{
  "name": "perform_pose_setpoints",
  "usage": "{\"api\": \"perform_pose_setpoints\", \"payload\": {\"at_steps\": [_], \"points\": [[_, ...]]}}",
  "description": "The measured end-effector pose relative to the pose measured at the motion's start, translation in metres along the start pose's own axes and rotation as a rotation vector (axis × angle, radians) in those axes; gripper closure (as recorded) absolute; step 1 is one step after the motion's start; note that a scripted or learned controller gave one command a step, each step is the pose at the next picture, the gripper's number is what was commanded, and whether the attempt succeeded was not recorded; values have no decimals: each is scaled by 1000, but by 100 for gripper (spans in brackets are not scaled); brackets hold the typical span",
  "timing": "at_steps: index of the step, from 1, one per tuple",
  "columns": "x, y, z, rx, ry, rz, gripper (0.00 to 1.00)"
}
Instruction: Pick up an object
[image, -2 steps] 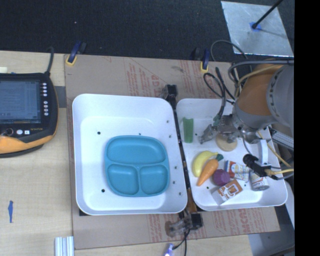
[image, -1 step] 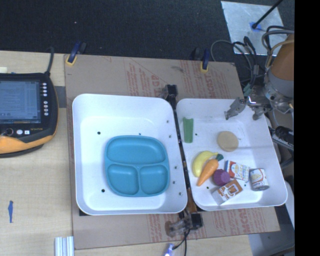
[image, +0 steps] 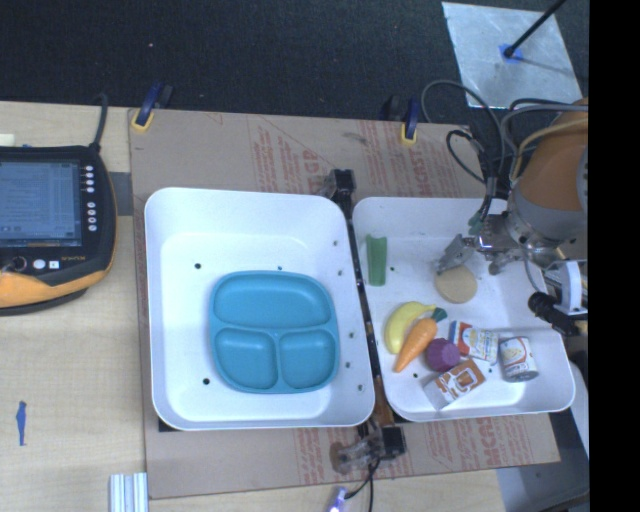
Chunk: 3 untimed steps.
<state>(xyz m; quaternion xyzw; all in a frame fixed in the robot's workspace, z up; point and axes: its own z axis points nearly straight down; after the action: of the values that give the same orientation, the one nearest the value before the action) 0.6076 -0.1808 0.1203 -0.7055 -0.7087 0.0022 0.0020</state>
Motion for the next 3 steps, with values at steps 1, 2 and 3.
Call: {"api": "perform_pose_setpoints", "payload": {"at_steps": [1,2,3], "points": [[32,9,25,-8,-4,-2,0],[-7,25,-74,-6,-1,2,0],[-3,11,-26,-2,0,0,0]]}}
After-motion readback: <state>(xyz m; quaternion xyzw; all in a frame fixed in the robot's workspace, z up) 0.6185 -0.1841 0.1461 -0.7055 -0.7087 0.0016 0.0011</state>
